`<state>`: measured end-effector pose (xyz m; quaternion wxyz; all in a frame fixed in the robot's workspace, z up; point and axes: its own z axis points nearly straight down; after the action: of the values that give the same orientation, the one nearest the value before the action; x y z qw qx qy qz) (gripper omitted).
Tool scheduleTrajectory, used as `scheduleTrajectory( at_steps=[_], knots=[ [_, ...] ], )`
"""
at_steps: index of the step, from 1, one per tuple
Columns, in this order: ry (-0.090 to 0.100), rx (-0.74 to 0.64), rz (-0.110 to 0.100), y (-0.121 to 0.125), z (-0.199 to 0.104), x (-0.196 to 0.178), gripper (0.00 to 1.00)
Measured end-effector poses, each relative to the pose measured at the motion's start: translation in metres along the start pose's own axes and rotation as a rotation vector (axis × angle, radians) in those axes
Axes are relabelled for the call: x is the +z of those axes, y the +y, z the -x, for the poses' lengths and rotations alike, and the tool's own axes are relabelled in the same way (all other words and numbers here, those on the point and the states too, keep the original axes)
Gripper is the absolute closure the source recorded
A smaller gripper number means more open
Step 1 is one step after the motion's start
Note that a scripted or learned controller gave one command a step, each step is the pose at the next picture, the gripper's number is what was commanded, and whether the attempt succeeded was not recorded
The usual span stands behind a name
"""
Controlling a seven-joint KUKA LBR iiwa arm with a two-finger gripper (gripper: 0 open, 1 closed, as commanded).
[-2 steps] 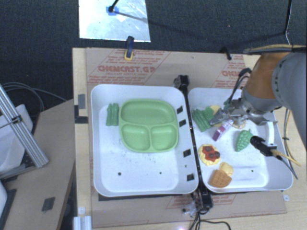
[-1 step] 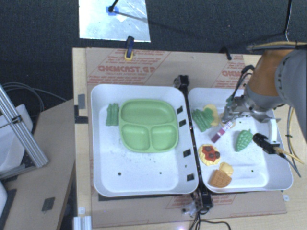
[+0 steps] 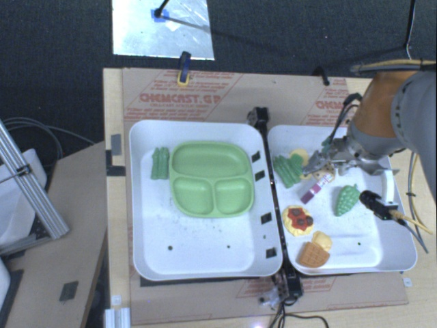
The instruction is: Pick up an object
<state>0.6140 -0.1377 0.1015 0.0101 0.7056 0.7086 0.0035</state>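
Dark carpet (image 3: pixel 54 53) all around, and on it a tan bench board (image 3: pixel 225 91) printed with red lettering, bearing two shallow white bins side by side. Left white bin (image 3: pixel 147 203): one pale green plastic divided tray (image 3: pixel 210 180) with three compartments, and just beside its left edge one small green ridged toy vegetable (image 3: pixel 160 163), lying apart from the tray. Right white bin (image 3: pixel 362 248): I count six toy foods and a seventh small piece. One dark green ribbed toy vegetable (image 3: pixel 287 170) near the bin's left wall, one yellow toy piece (image 3: pixel 298 158) touching its upper side, one green bumpy toy grape bunch (image 3: pixel 347 199) toward the middle, one round yellow toy pizza slice with red spots (image 3: pixel 298 220), one pale yellow toy lump (image 3: pixel 321 240) and one tan toy waffle (image 3: pixel 313 255) touching below it. One small white and purple tube (image 3: pixel 315 188) lies tilted just under my fingers. My gripper (image 3: pixel 323 162) is down low in the right bin, between the yellow piece and the grape bunch; whether it is wide or narrow I cannot tell, the metal blurs together. One silvery sheet (image 3: pixel 162 18) lies on the carpet beyond the board, one yellow clamp (image 3: pixel 184 70) grips the board's far edge, and a metal frame (image 3: pixel 31 197) stands at the left
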Motion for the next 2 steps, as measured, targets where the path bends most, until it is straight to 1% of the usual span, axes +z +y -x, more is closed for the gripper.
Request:
scheduleTrajectory(
  at_steps=[1, 2],
  knots=[
    [0.009, 0.005, -0.021, -0.029, 0.015, 0.017, 0.00],
    [0.007, 0.005, -0.015, -0.022, 0.057, 0.016, 0.00]
  ],
)
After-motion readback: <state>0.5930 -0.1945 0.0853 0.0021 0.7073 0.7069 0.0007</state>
